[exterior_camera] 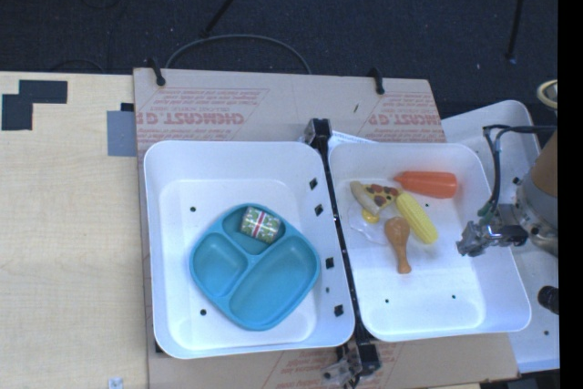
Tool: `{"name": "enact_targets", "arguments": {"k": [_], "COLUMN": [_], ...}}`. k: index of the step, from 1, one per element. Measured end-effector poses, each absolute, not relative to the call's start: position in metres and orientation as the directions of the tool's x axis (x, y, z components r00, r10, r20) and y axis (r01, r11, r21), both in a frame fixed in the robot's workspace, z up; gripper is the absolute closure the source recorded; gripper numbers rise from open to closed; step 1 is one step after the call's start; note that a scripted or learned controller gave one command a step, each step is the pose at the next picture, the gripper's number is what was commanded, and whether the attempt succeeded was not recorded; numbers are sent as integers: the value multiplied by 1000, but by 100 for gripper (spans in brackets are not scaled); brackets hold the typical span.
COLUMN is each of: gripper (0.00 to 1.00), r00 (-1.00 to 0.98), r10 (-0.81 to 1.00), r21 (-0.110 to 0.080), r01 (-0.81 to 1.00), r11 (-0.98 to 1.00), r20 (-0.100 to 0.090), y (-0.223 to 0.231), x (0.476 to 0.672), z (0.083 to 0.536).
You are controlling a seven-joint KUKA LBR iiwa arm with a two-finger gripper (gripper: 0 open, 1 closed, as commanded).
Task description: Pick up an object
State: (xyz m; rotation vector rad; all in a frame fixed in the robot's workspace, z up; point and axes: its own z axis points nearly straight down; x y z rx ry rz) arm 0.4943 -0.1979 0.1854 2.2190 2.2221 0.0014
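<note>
The right bin (437,314) holds an orange carrot (426,184), a pizza slice (373,194), a yellow corn cob (416,218) and a brown drumstick (399,243), all clustered in its far half. My gripper (479,238) hangs at the bin's right wall, a little to the right of the corn and apart from all the food. Nothing is seen held in it. Behind it the arm leaves the view at the right edge.
The left bin (182,168) carries a blue divided plate (260,282) with a small green and red striped can (259,224) in its far compartment. A black divider (332,241) separates the bins. Cables (496,168) loop near the arm.
</note>
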Motion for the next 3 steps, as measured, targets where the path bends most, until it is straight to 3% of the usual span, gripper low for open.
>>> {"name": "enact_targets", "arguments": {"k": [1,3], "gripper": [100,100], "r00": [-2,-4], "r10": [1000,1000], "r21": [0,-3], "r01": [1000,1000], "r11": [2,4], "r20": [0,3], "y": [-198,-96], "x": [495,497], "z": [212,227]}}
